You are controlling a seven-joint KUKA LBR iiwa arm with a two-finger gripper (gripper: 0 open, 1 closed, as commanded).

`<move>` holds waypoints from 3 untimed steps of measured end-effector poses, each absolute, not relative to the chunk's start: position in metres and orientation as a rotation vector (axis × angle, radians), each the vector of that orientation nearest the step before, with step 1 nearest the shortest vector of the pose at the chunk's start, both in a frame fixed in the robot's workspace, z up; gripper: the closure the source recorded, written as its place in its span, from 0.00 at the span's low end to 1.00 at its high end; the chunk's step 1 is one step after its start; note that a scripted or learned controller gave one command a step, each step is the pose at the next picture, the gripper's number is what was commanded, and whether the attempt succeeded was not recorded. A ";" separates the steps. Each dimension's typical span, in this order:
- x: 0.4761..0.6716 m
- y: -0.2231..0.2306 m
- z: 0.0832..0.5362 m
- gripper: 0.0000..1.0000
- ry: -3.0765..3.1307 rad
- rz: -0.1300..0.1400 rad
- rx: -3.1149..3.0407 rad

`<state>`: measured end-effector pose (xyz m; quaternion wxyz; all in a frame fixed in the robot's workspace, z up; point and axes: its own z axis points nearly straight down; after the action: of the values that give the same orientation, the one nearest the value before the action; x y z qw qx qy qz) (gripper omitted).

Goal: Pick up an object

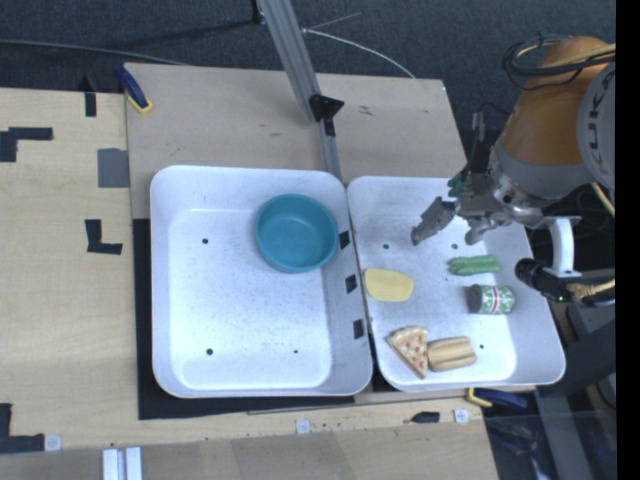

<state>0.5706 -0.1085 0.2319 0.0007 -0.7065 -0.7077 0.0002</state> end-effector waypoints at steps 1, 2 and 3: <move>0.579 -0.111 0.180 0.00 -2.220 0.008 -2.217; 0.573 -0.111 0.115 0.00 -2.218 0.008 -2.217; 0.575 -0.112 0.091 0.00 -2.223 -0.001 -2.224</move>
<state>0.5745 -0.1120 0.0910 -0.0012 -0.7073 -0.7069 -0.0003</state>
